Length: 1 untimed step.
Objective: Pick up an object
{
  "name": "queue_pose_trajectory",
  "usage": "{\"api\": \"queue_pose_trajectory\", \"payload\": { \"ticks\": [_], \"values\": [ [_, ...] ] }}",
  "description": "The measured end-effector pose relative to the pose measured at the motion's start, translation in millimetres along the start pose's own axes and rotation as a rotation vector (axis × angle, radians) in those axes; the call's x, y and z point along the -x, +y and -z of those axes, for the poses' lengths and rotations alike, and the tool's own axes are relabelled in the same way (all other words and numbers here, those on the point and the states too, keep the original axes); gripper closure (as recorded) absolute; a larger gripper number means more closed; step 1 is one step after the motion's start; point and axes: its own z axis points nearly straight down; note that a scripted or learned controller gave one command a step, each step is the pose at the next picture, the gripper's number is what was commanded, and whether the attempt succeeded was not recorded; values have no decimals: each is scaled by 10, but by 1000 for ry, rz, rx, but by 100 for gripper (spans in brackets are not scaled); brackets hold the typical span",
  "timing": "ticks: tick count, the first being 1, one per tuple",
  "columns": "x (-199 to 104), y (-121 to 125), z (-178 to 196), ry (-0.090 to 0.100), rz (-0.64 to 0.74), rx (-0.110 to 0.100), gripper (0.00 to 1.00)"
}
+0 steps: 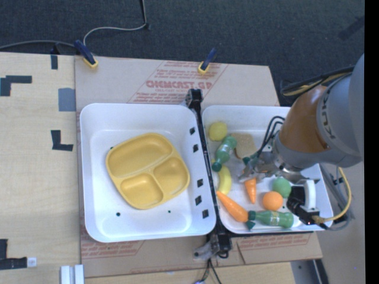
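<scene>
Camera view puts my tool (251, 169) low in the right bin (260, 112), just above a small carrot (251, 189) (its opening I cannot tell). An orange ball (272, 201) lies near the bin's front edge; the yellow tray (148, 170) fills the left bin (95, 158).

A small orange plastic carrot (251, 189) lies just below the gripper (251, 169) fingers; a green plastic bottle (222, 152) lies left.

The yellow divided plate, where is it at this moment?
The yellow divided plate lies in the left bin of the camera view, near its middle, apart from the toy foods in the right bin.
</scene>
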Motion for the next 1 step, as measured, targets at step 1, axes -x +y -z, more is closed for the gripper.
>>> {"api": "queue_pose_trajectory", "payload": {
  "ticks": [1],
  "values": [
    [-609,72,884,3,3,-5,100]
  ]
}}
